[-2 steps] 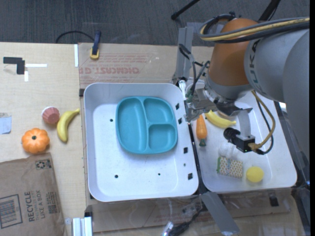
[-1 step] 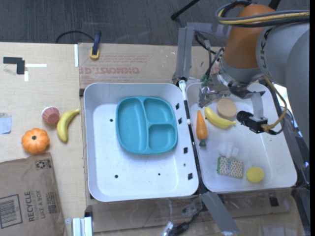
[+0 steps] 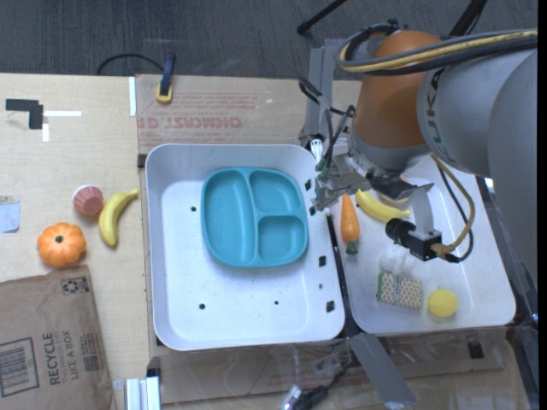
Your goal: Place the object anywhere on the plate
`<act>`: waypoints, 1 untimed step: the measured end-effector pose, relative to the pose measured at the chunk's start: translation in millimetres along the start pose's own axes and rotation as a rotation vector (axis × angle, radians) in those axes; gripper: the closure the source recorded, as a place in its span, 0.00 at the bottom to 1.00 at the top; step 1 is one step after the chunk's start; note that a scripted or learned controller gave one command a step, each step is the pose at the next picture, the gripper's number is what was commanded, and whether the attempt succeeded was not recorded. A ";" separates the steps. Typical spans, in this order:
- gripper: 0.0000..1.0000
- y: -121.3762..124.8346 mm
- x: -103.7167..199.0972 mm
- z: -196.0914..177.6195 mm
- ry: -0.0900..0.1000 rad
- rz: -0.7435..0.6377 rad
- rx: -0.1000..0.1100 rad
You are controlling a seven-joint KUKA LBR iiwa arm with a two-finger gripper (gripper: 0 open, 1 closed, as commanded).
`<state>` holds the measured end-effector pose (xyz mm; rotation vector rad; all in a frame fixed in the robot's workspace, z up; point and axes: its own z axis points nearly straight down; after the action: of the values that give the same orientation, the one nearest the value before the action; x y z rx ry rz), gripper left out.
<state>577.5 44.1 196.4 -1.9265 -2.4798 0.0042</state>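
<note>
Table: pale wood [image 3: 51,156], 2 white bins; left bin [image 3: 171,314], right bin [image 3: 487,297].
Plate: teal, 3 compartments [image 3: 255,216], in left bin.
Carrot: [image 3: 349,221] at right bin's left edge, top end under the jaws.
Jaws: [image 3: 342,186] mostly hidden by the arm's wrist; spread or closed, cannot tell.
Hidden: banana [image 3: 376,207] partly under arm.
Writing: "RECYCLE" on brown bag [image 3: 47,348]; cardboard [image 3: 231,114] print reversed, unreadable.
Blurred: packet [image 3: 399,289], pattern unclear.

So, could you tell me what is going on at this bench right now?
The grey arm's gripper hovers at the divide between the two white bins, beside an orange carrot. The teal three-compartment plate in the left bin has nothing on it yet. A yellow banana, yellow ball and mesh packet lie in the right bin.
</note>
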 end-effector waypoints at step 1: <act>1.00 16.5 29.5 5.5 -0.001 -0.071 -0.001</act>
<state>586.1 76.8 190.8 -1.8375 -2.5481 0.0041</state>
